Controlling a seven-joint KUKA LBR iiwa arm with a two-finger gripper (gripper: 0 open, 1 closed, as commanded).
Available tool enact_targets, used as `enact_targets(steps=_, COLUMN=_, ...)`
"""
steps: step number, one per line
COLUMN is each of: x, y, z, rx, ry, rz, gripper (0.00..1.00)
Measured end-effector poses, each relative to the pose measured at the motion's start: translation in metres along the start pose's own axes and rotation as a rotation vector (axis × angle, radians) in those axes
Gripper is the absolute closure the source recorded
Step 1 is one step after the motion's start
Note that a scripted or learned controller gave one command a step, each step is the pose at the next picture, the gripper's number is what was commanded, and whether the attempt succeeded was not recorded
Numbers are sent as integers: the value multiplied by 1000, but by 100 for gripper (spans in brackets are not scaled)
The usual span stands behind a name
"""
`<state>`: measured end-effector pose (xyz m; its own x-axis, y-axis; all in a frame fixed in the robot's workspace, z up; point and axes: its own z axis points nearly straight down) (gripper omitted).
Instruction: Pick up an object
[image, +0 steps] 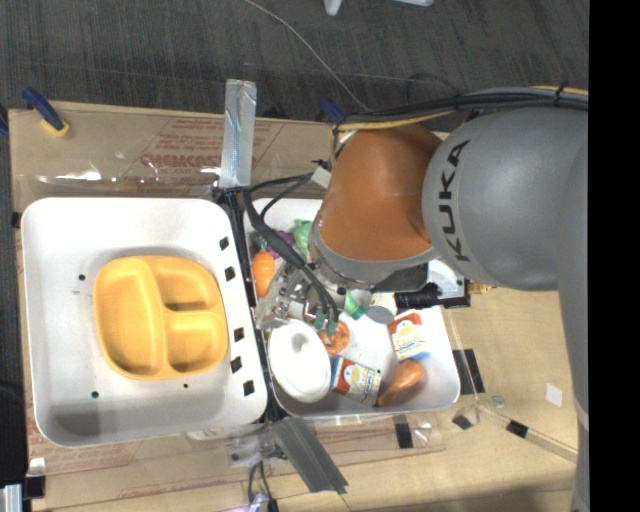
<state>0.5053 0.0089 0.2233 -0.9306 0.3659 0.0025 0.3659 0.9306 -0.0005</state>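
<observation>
Objects for picking lie crowded in the right bin (452, 385), at the center and lower right of the frame. Among them are a white round lid or bowl (298, 362) at the bin's lower left, an orange carrot (262, 272) against its left wall, a small can with a red and white label (355, 380) lying on its side, a brown rounded piece (402, 379) just right of the can, and a small white bottle with a red label (408, 335) above that. Something green and purple (299, 238) shows near the bin's upper edge. The grey arm (505, 195) with its orange band (378, 195) reaches in from the right and covers much of this bin; the gripper (295, 305) sits low just above the white lid, beside the carrot, and whether its fingers are released or clenched cannot be told. The left bin (60, 240) holds 1 yellow divided tray (160, 315). Both bins rest on the counter (520, 400)
</observation>
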Motion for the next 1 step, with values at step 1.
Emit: enact_targets(steps=1, x=-81, y=19, z=-55, rx=-2, ry=-7, rz=165, gripper=100)
